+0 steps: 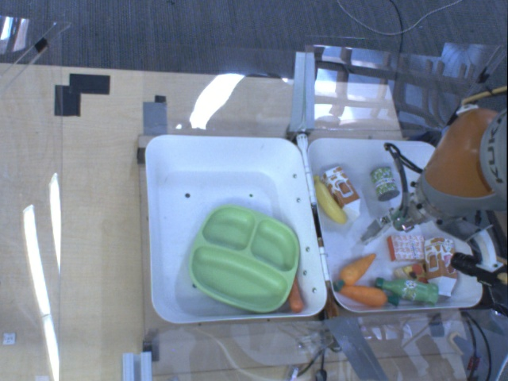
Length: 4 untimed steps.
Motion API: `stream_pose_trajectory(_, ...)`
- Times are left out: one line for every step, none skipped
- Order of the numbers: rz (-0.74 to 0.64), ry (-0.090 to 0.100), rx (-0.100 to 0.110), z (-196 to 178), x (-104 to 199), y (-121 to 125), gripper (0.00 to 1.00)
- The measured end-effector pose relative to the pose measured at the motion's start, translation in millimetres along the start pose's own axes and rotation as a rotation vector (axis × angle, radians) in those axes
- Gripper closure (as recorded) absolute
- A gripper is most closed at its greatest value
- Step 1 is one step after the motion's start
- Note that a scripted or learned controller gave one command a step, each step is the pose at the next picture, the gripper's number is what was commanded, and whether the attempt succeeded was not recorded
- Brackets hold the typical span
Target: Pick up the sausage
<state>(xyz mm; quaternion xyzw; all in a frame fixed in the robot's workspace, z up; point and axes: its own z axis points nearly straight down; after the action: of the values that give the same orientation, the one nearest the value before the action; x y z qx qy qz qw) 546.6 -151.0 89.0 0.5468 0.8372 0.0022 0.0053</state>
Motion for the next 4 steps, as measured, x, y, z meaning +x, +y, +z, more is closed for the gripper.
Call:
stream_pose_trajectory(-0.002, -0.004, -0.008, -12, -1, 3, 1.0)
stream_pose_trajectory(-0.001, -0.004, -0.008, -12, -1, 3, 0.0)
stream_pose_trajectory(-0.072, -0.004, -0.004, -1, 9, 0, 0.0)
stream_pose_trajectory(-0.081, 0.001, 0.0, 0, 1, 13, 0.0)
